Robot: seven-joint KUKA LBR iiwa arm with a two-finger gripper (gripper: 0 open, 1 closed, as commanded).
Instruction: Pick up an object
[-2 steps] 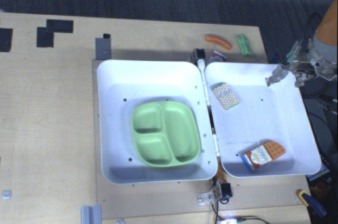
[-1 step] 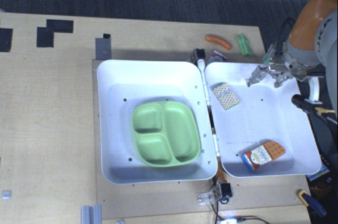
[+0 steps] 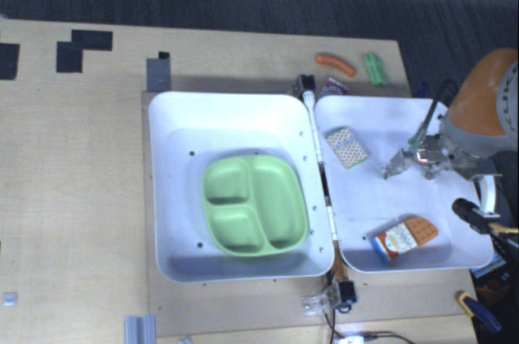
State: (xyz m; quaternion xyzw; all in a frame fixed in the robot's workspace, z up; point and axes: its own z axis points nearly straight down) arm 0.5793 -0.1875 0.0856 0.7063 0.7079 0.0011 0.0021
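Patterned in small dots, the flat packet [image 3: 347, 147] lies in the upper left part of the right bin [image 3: 381, 111], its long side slanting toward the divider. It sits just up and left of the gripper [image 3: 403, 165], which hangs low over the bin floor; whether the fingers are apart or together I cannot tell. An orange snack bag [image 3: 403, 237] rests nearer the front wall, lying crosswise. The left bin [image 3: 174, 172] carries a green divided tray [image 3: 254, 204]. Beyond, on the wooden bench [image 3: 73, 196], lie a toy sausage [image 3: 336, 65] and something green [image 3: 374, 68].

Left bin [image 3: 170, 172] holds a divided tray [image 3: 254, 203] — right bin [image 3: 381, 111] holds a small packet [image 3: 347, 147] behind a snack pack [image 3: 403, 237].
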